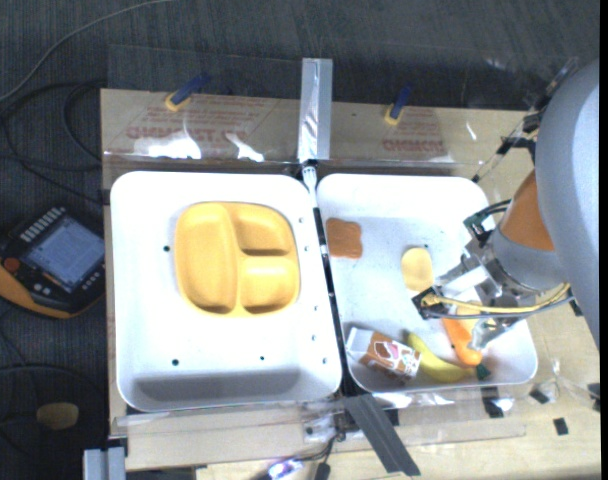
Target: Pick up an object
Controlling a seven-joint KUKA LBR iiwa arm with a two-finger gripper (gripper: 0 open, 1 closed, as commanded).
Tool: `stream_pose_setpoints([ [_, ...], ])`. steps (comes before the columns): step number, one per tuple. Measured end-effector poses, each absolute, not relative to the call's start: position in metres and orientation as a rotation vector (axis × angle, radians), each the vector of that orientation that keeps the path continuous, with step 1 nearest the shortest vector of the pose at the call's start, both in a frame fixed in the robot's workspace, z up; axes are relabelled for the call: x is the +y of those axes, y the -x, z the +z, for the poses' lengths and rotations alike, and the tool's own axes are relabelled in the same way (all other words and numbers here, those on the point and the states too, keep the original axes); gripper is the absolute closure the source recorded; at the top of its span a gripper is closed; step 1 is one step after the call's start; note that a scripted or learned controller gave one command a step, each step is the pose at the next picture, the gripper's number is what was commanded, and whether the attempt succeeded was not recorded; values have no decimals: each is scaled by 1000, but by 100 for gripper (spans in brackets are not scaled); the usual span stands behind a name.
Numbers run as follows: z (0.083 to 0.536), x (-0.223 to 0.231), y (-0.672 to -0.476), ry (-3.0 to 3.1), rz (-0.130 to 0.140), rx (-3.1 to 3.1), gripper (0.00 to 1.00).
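Observation:
My gripper (452,320) is low in the right bin (384,190), near its front right corner, and stands open. An orange carrot (465,345) lies right under it, its upper end between the two fingers and its green tip by the bin's front wall. A yellow banana (431,362) lies just left of the carrot. Beside the banana sits a small printed carton (387,354). A pale yellow round piece (416,264) rests left of the gripper, and a brown toast slice (344,238) lies by the bin's left wall.
The left bin (149,368) holds a yellow divided plate (236,256). The grey arm with its orange band (532,218) comes in over the right bin's right rim. A handheld controller (59,258) and cables lie on the floor to the left.

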State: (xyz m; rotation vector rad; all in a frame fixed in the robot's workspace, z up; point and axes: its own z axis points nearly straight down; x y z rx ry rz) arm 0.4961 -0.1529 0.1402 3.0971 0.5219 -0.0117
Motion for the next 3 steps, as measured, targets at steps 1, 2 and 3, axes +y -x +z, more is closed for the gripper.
stream_pose_setpoints([
  [1, 89, -128, -544, -3108, 9, 421, 0],
  [2, 107, -119, -574, -3035, -10, 805, 0],
  [3, 87, -107, -590, -3095, -2, 514, 0],
])
